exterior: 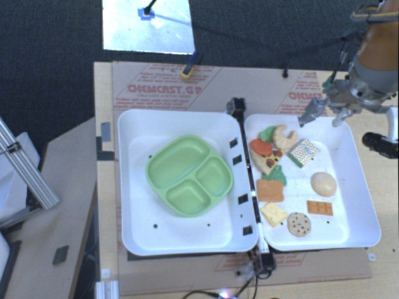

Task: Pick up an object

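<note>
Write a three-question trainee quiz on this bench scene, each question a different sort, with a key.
1. True or false: the green plate lies in the left bin.
2. Multiple choice: the cookie lies nearest which item? A) cheese wedge B) egg C) croissant
3. Fill in: the gripper hangs over the far edge of the ____ bin.

Key: 1 true; 2 A; 3 right

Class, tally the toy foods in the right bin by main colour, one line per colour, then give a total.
Orange or red: 3, pizza slice, orange block, wafer
Tan or cream: 3, croissant, egg, cookie
Yellow: 1, cheese
Green and white: 1, packet
Total: 8
</note>
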{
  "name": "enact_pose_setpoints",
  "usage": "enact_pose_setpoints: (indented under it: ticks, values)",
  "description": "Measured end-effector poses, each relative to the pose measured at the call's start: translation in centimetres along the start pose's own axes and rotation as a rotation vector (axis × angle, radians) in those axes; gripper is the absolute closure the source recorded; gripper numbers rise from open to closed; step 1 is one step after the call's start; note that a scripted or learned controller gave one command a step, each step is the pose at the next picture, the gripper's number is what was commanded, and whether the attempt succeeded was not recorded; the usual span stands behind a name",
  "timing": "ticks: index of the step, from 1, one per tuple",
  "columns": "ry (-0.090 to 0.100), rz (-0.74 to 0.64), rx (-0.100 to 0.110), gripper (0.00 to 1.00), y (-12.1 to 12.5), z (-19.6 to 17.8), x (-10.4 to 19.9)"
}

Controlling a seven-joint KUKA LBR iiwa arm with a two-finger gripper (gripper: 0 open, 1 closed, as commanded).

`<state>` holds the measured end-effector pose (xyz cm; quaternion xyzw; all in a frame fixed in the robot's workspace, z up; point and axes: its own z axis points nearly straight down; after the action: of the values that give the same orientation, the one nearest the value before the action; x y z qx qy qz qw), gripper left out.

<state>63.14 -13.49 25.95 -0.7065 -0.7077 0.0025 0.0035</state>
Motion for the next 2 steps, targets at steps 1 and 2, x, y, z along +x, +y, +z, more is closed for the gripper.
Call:
enact_pose_setpoints:
  ticks: [1,2]
  values:
    - [-0.002,-0.002,-0.01,0.0,0.2,-0.6,0.0]
    - [-0.002,-0.003,-0.007,0.0,0.6,3.6,0.3]
